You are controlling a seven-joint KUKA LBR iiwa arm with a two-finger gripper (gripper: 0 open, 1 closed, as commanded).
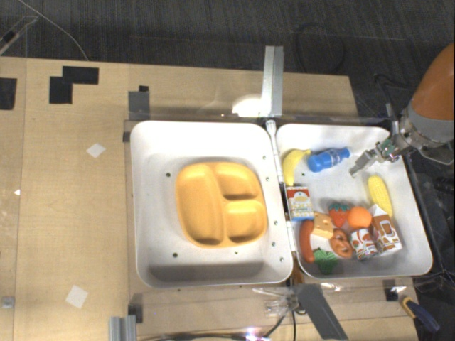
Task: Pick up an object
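Over the right-hand shallow white bin (419, 258), near its upper right corner, the gripper (364, 163) hangs at the end of the grey arm with the orange band (435, 98). Its two thin fingers look slightly parted with nothing between them, though they are small and hard to read. No one target is marked. The nearest candidates are the blue plastic bottle (328, 159), lying just left of the fingertips, and the yellow toy corn cob (379, 195), just below them. The yellow toy banana (293, 165) lies beyond the bottle, against the bin's left wall.

The likely failure is a miss: the bottle is round and lies on its side, so closing fingers could roll it away toward the banana. The corn sits close to the right wall, which may block one finger. The crowded heap of small toy foods (348, 236) lower down invites a glancing, multi-object grab. On the desk (64, 190), the left bin holds a yellow divided tray (220, 203), well apart from the gripper.
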